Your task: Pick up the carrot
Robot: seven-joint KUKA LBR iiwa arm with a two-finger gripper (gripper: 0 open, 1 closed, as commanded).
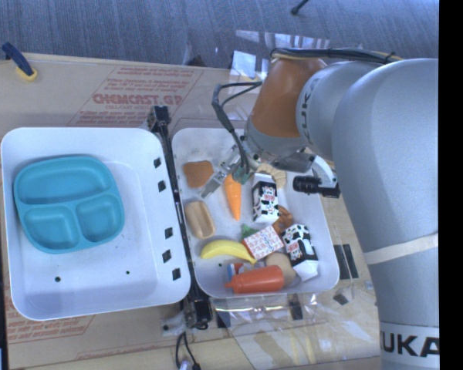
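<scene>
Glossy plastic carrot [233,196] & banana [225,250], smooth matt blue plastic tray [68,203], white plastic bins [85,291].

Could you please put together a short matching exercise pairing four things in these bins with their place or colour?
Things:
1. carrot
2. banana
3. divided plate
4. red bottle

Descriptions:
A. blue, in the left bin
B. lying along the near wall of the right bin
C. orange, right below the hand
D. yellow, curved, just above the red bottle

Pairs: 1-C, 2-D, 3-A, 4-B
</scene>
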